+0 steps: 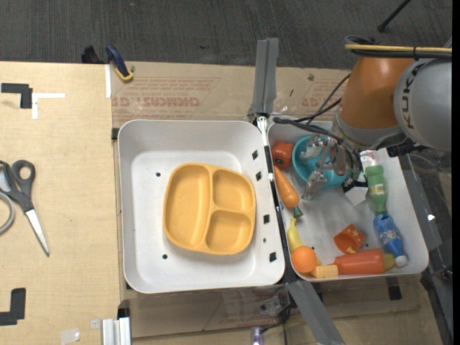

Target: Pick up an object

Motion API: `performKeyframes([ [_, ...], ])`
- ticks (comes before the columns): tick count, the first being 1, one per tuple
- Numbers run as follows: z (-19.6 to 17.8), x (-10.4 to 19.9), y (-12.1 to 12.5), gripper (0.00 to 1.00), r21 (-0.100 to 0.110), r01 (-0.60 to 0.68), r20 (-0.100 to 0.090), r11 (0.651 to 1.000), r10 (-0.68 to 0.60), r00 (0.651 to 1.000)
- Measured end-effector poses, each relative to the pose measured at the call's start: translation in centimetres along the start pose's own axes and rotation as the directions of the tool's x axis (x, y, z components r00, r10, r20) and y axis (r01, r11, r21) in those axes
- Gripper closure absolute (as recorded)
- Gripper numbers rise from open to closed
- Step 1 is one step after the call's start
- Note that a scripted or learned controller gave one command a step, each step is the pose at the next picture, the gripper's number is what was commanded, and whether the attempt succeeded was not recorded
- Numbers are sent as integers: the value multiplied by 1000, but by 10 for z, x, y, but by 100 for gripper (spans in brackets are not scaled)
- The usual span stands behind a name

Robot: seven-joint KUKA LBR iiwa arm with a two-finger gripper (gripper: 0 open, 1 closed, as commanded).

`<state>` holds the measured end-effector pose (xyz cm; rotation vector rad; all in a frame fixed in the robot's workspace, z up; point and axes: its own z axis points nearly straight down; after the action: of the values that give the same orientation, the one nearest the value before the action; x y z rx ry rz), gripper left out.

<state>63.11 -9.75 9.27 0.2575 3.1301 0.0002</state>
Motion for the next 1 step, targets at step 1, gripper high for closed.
performKeyframes([
  [1,-1,-5,-80,0,1,-13,6,1000,13,1000],
])
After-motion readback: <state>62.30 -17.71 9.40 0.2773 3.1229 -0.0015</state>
